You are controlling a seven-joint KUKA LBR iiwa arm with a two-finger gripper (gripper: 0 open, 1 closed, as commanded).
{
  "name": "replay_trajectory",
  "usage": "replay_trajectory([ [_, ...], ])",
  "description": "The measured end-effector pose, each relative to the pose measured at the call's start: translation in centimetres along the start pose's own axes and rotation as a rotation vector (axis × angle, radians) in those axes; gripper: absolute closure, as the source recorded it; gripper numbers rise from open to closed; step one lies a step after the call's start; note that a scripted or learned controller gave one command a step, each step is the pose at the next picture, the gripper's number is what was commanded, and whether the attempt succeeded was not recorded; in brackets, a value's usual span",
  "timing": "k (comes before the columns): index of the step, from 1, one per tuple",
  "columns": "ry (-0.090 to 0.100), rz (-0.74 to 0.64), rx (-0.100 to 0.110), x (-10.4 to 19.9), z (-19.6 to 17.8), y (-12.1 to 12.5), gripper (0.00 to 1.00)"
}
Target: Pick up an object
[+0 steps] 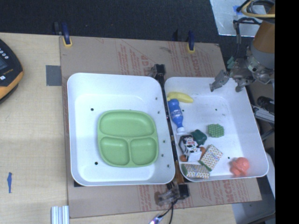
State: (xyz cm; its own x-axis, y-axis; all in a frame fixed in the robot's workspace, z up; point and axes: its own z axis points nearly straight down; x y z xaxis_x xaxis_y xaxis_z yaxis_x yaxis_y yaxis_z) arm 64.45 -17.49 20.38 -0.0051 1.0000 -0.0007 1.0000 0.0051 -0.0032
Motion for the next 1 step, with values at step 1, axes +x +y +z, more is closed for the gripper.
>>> replay_trajectory([
  [1, 0.0, -0.001, 0.002, 5.47, 10.21, -5.47, 0.0],
])
